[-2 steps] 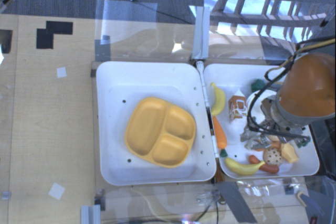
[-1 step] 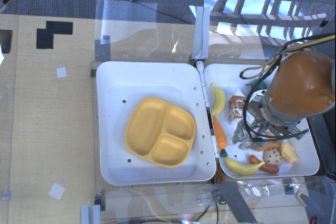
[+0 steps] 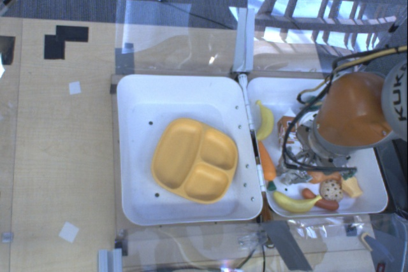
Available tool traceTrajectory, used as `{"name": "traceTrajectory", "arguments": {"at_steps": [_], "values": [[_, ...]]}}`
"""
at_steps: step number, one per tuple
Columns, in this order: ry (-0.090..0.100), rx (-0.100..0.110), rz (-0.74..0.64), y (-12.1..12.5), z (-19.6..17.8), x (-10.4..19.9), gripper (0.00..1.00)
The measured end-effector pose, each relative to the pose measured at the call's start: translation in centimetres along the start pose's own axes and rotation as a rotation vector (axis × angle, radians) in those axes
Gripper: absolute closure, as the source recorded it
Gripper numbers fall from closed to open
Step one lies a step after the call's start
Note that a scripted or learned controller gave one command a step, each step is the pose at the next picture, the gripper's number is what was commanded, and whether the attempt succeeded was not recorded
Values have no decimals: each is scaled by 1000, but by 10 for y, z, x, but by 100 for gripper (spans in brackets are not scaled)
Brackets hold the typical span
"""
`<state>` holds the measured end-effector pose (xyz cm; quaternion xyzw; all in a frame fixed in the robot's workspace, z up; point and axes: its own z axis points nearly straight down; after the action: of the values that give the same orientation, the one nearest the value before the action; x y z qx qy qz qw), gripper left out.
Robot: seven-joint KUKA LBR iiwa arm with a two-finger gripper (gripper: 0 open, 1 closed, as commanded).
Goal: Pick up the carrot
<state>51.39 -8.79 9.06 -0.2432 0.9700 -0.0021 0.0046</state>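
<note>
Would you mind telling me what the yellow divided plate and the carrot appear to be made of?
Yellow divided plate: likely moulded plastic, matte, uniform colour with soft rounded compartments. Carrot: seemingly a plastic toy, smooth even orange with a green end.

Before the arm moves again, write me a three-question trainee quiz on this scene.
1. True or false: the carrot lies in the right bin, along its left wall.
2. Which item sits in the left bin?
A. a yellow divided plate
B. a banana
C. a cookie
3. Fill in: at the right bin's front edge, a yellow ____ lies just left of a round speckled cookie.

Key
1. True; the carrot's green tip points toward the front.
2. A.
3. Banana; another banana lies farther back, beyond the carrot.
</note>
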Motion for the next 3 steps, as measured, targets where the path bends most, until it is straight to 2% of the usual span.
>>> {"name": "traceTrajectory", "arguments": {"at_steps": [1, 2, 3], "values": [[-1, 1, -155, -50, -54, 37, 100], [-4, -2, 14, 23, -96, -23, 100], [1, 0, -218, -79, -85, 30, 100]]}}
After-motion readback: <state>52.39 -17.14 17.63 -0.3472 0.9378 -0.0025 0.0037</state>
